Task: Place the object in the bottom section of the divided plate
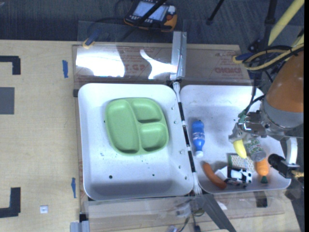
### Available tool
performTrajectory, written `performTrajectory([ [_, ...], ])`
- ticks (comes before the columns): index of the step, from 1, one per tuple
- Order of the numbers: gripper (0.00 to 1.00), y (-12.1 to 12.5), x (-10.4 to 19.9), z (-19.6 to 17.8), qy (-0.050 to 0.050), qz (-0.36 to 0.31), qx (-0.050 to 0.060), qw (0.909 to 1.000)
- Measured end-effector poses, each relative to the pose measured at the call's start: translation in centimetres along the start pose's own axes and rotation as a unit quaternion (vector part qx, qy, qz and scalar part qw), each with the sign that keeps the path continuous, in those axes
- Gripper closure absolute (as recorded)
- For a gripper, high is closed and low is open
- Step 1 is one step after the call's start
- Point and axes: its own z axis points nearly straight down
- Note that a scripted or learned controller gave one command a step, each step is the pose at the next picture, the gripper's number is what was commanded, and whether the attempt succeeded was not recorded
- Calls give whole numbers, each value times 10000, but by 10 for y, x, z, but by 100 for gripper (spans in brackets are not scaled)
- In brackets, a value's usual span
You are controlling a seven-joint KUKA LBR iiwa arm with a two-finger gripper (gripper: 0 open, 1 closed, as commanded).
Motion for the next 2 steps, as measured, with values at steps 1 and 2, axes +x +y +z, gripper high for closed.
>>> performTrajectory([
  [1,100,-17,111,-28,-1,370,1,9993],
  [2,100,-39,95,-19,4,-431,18,9991],
])
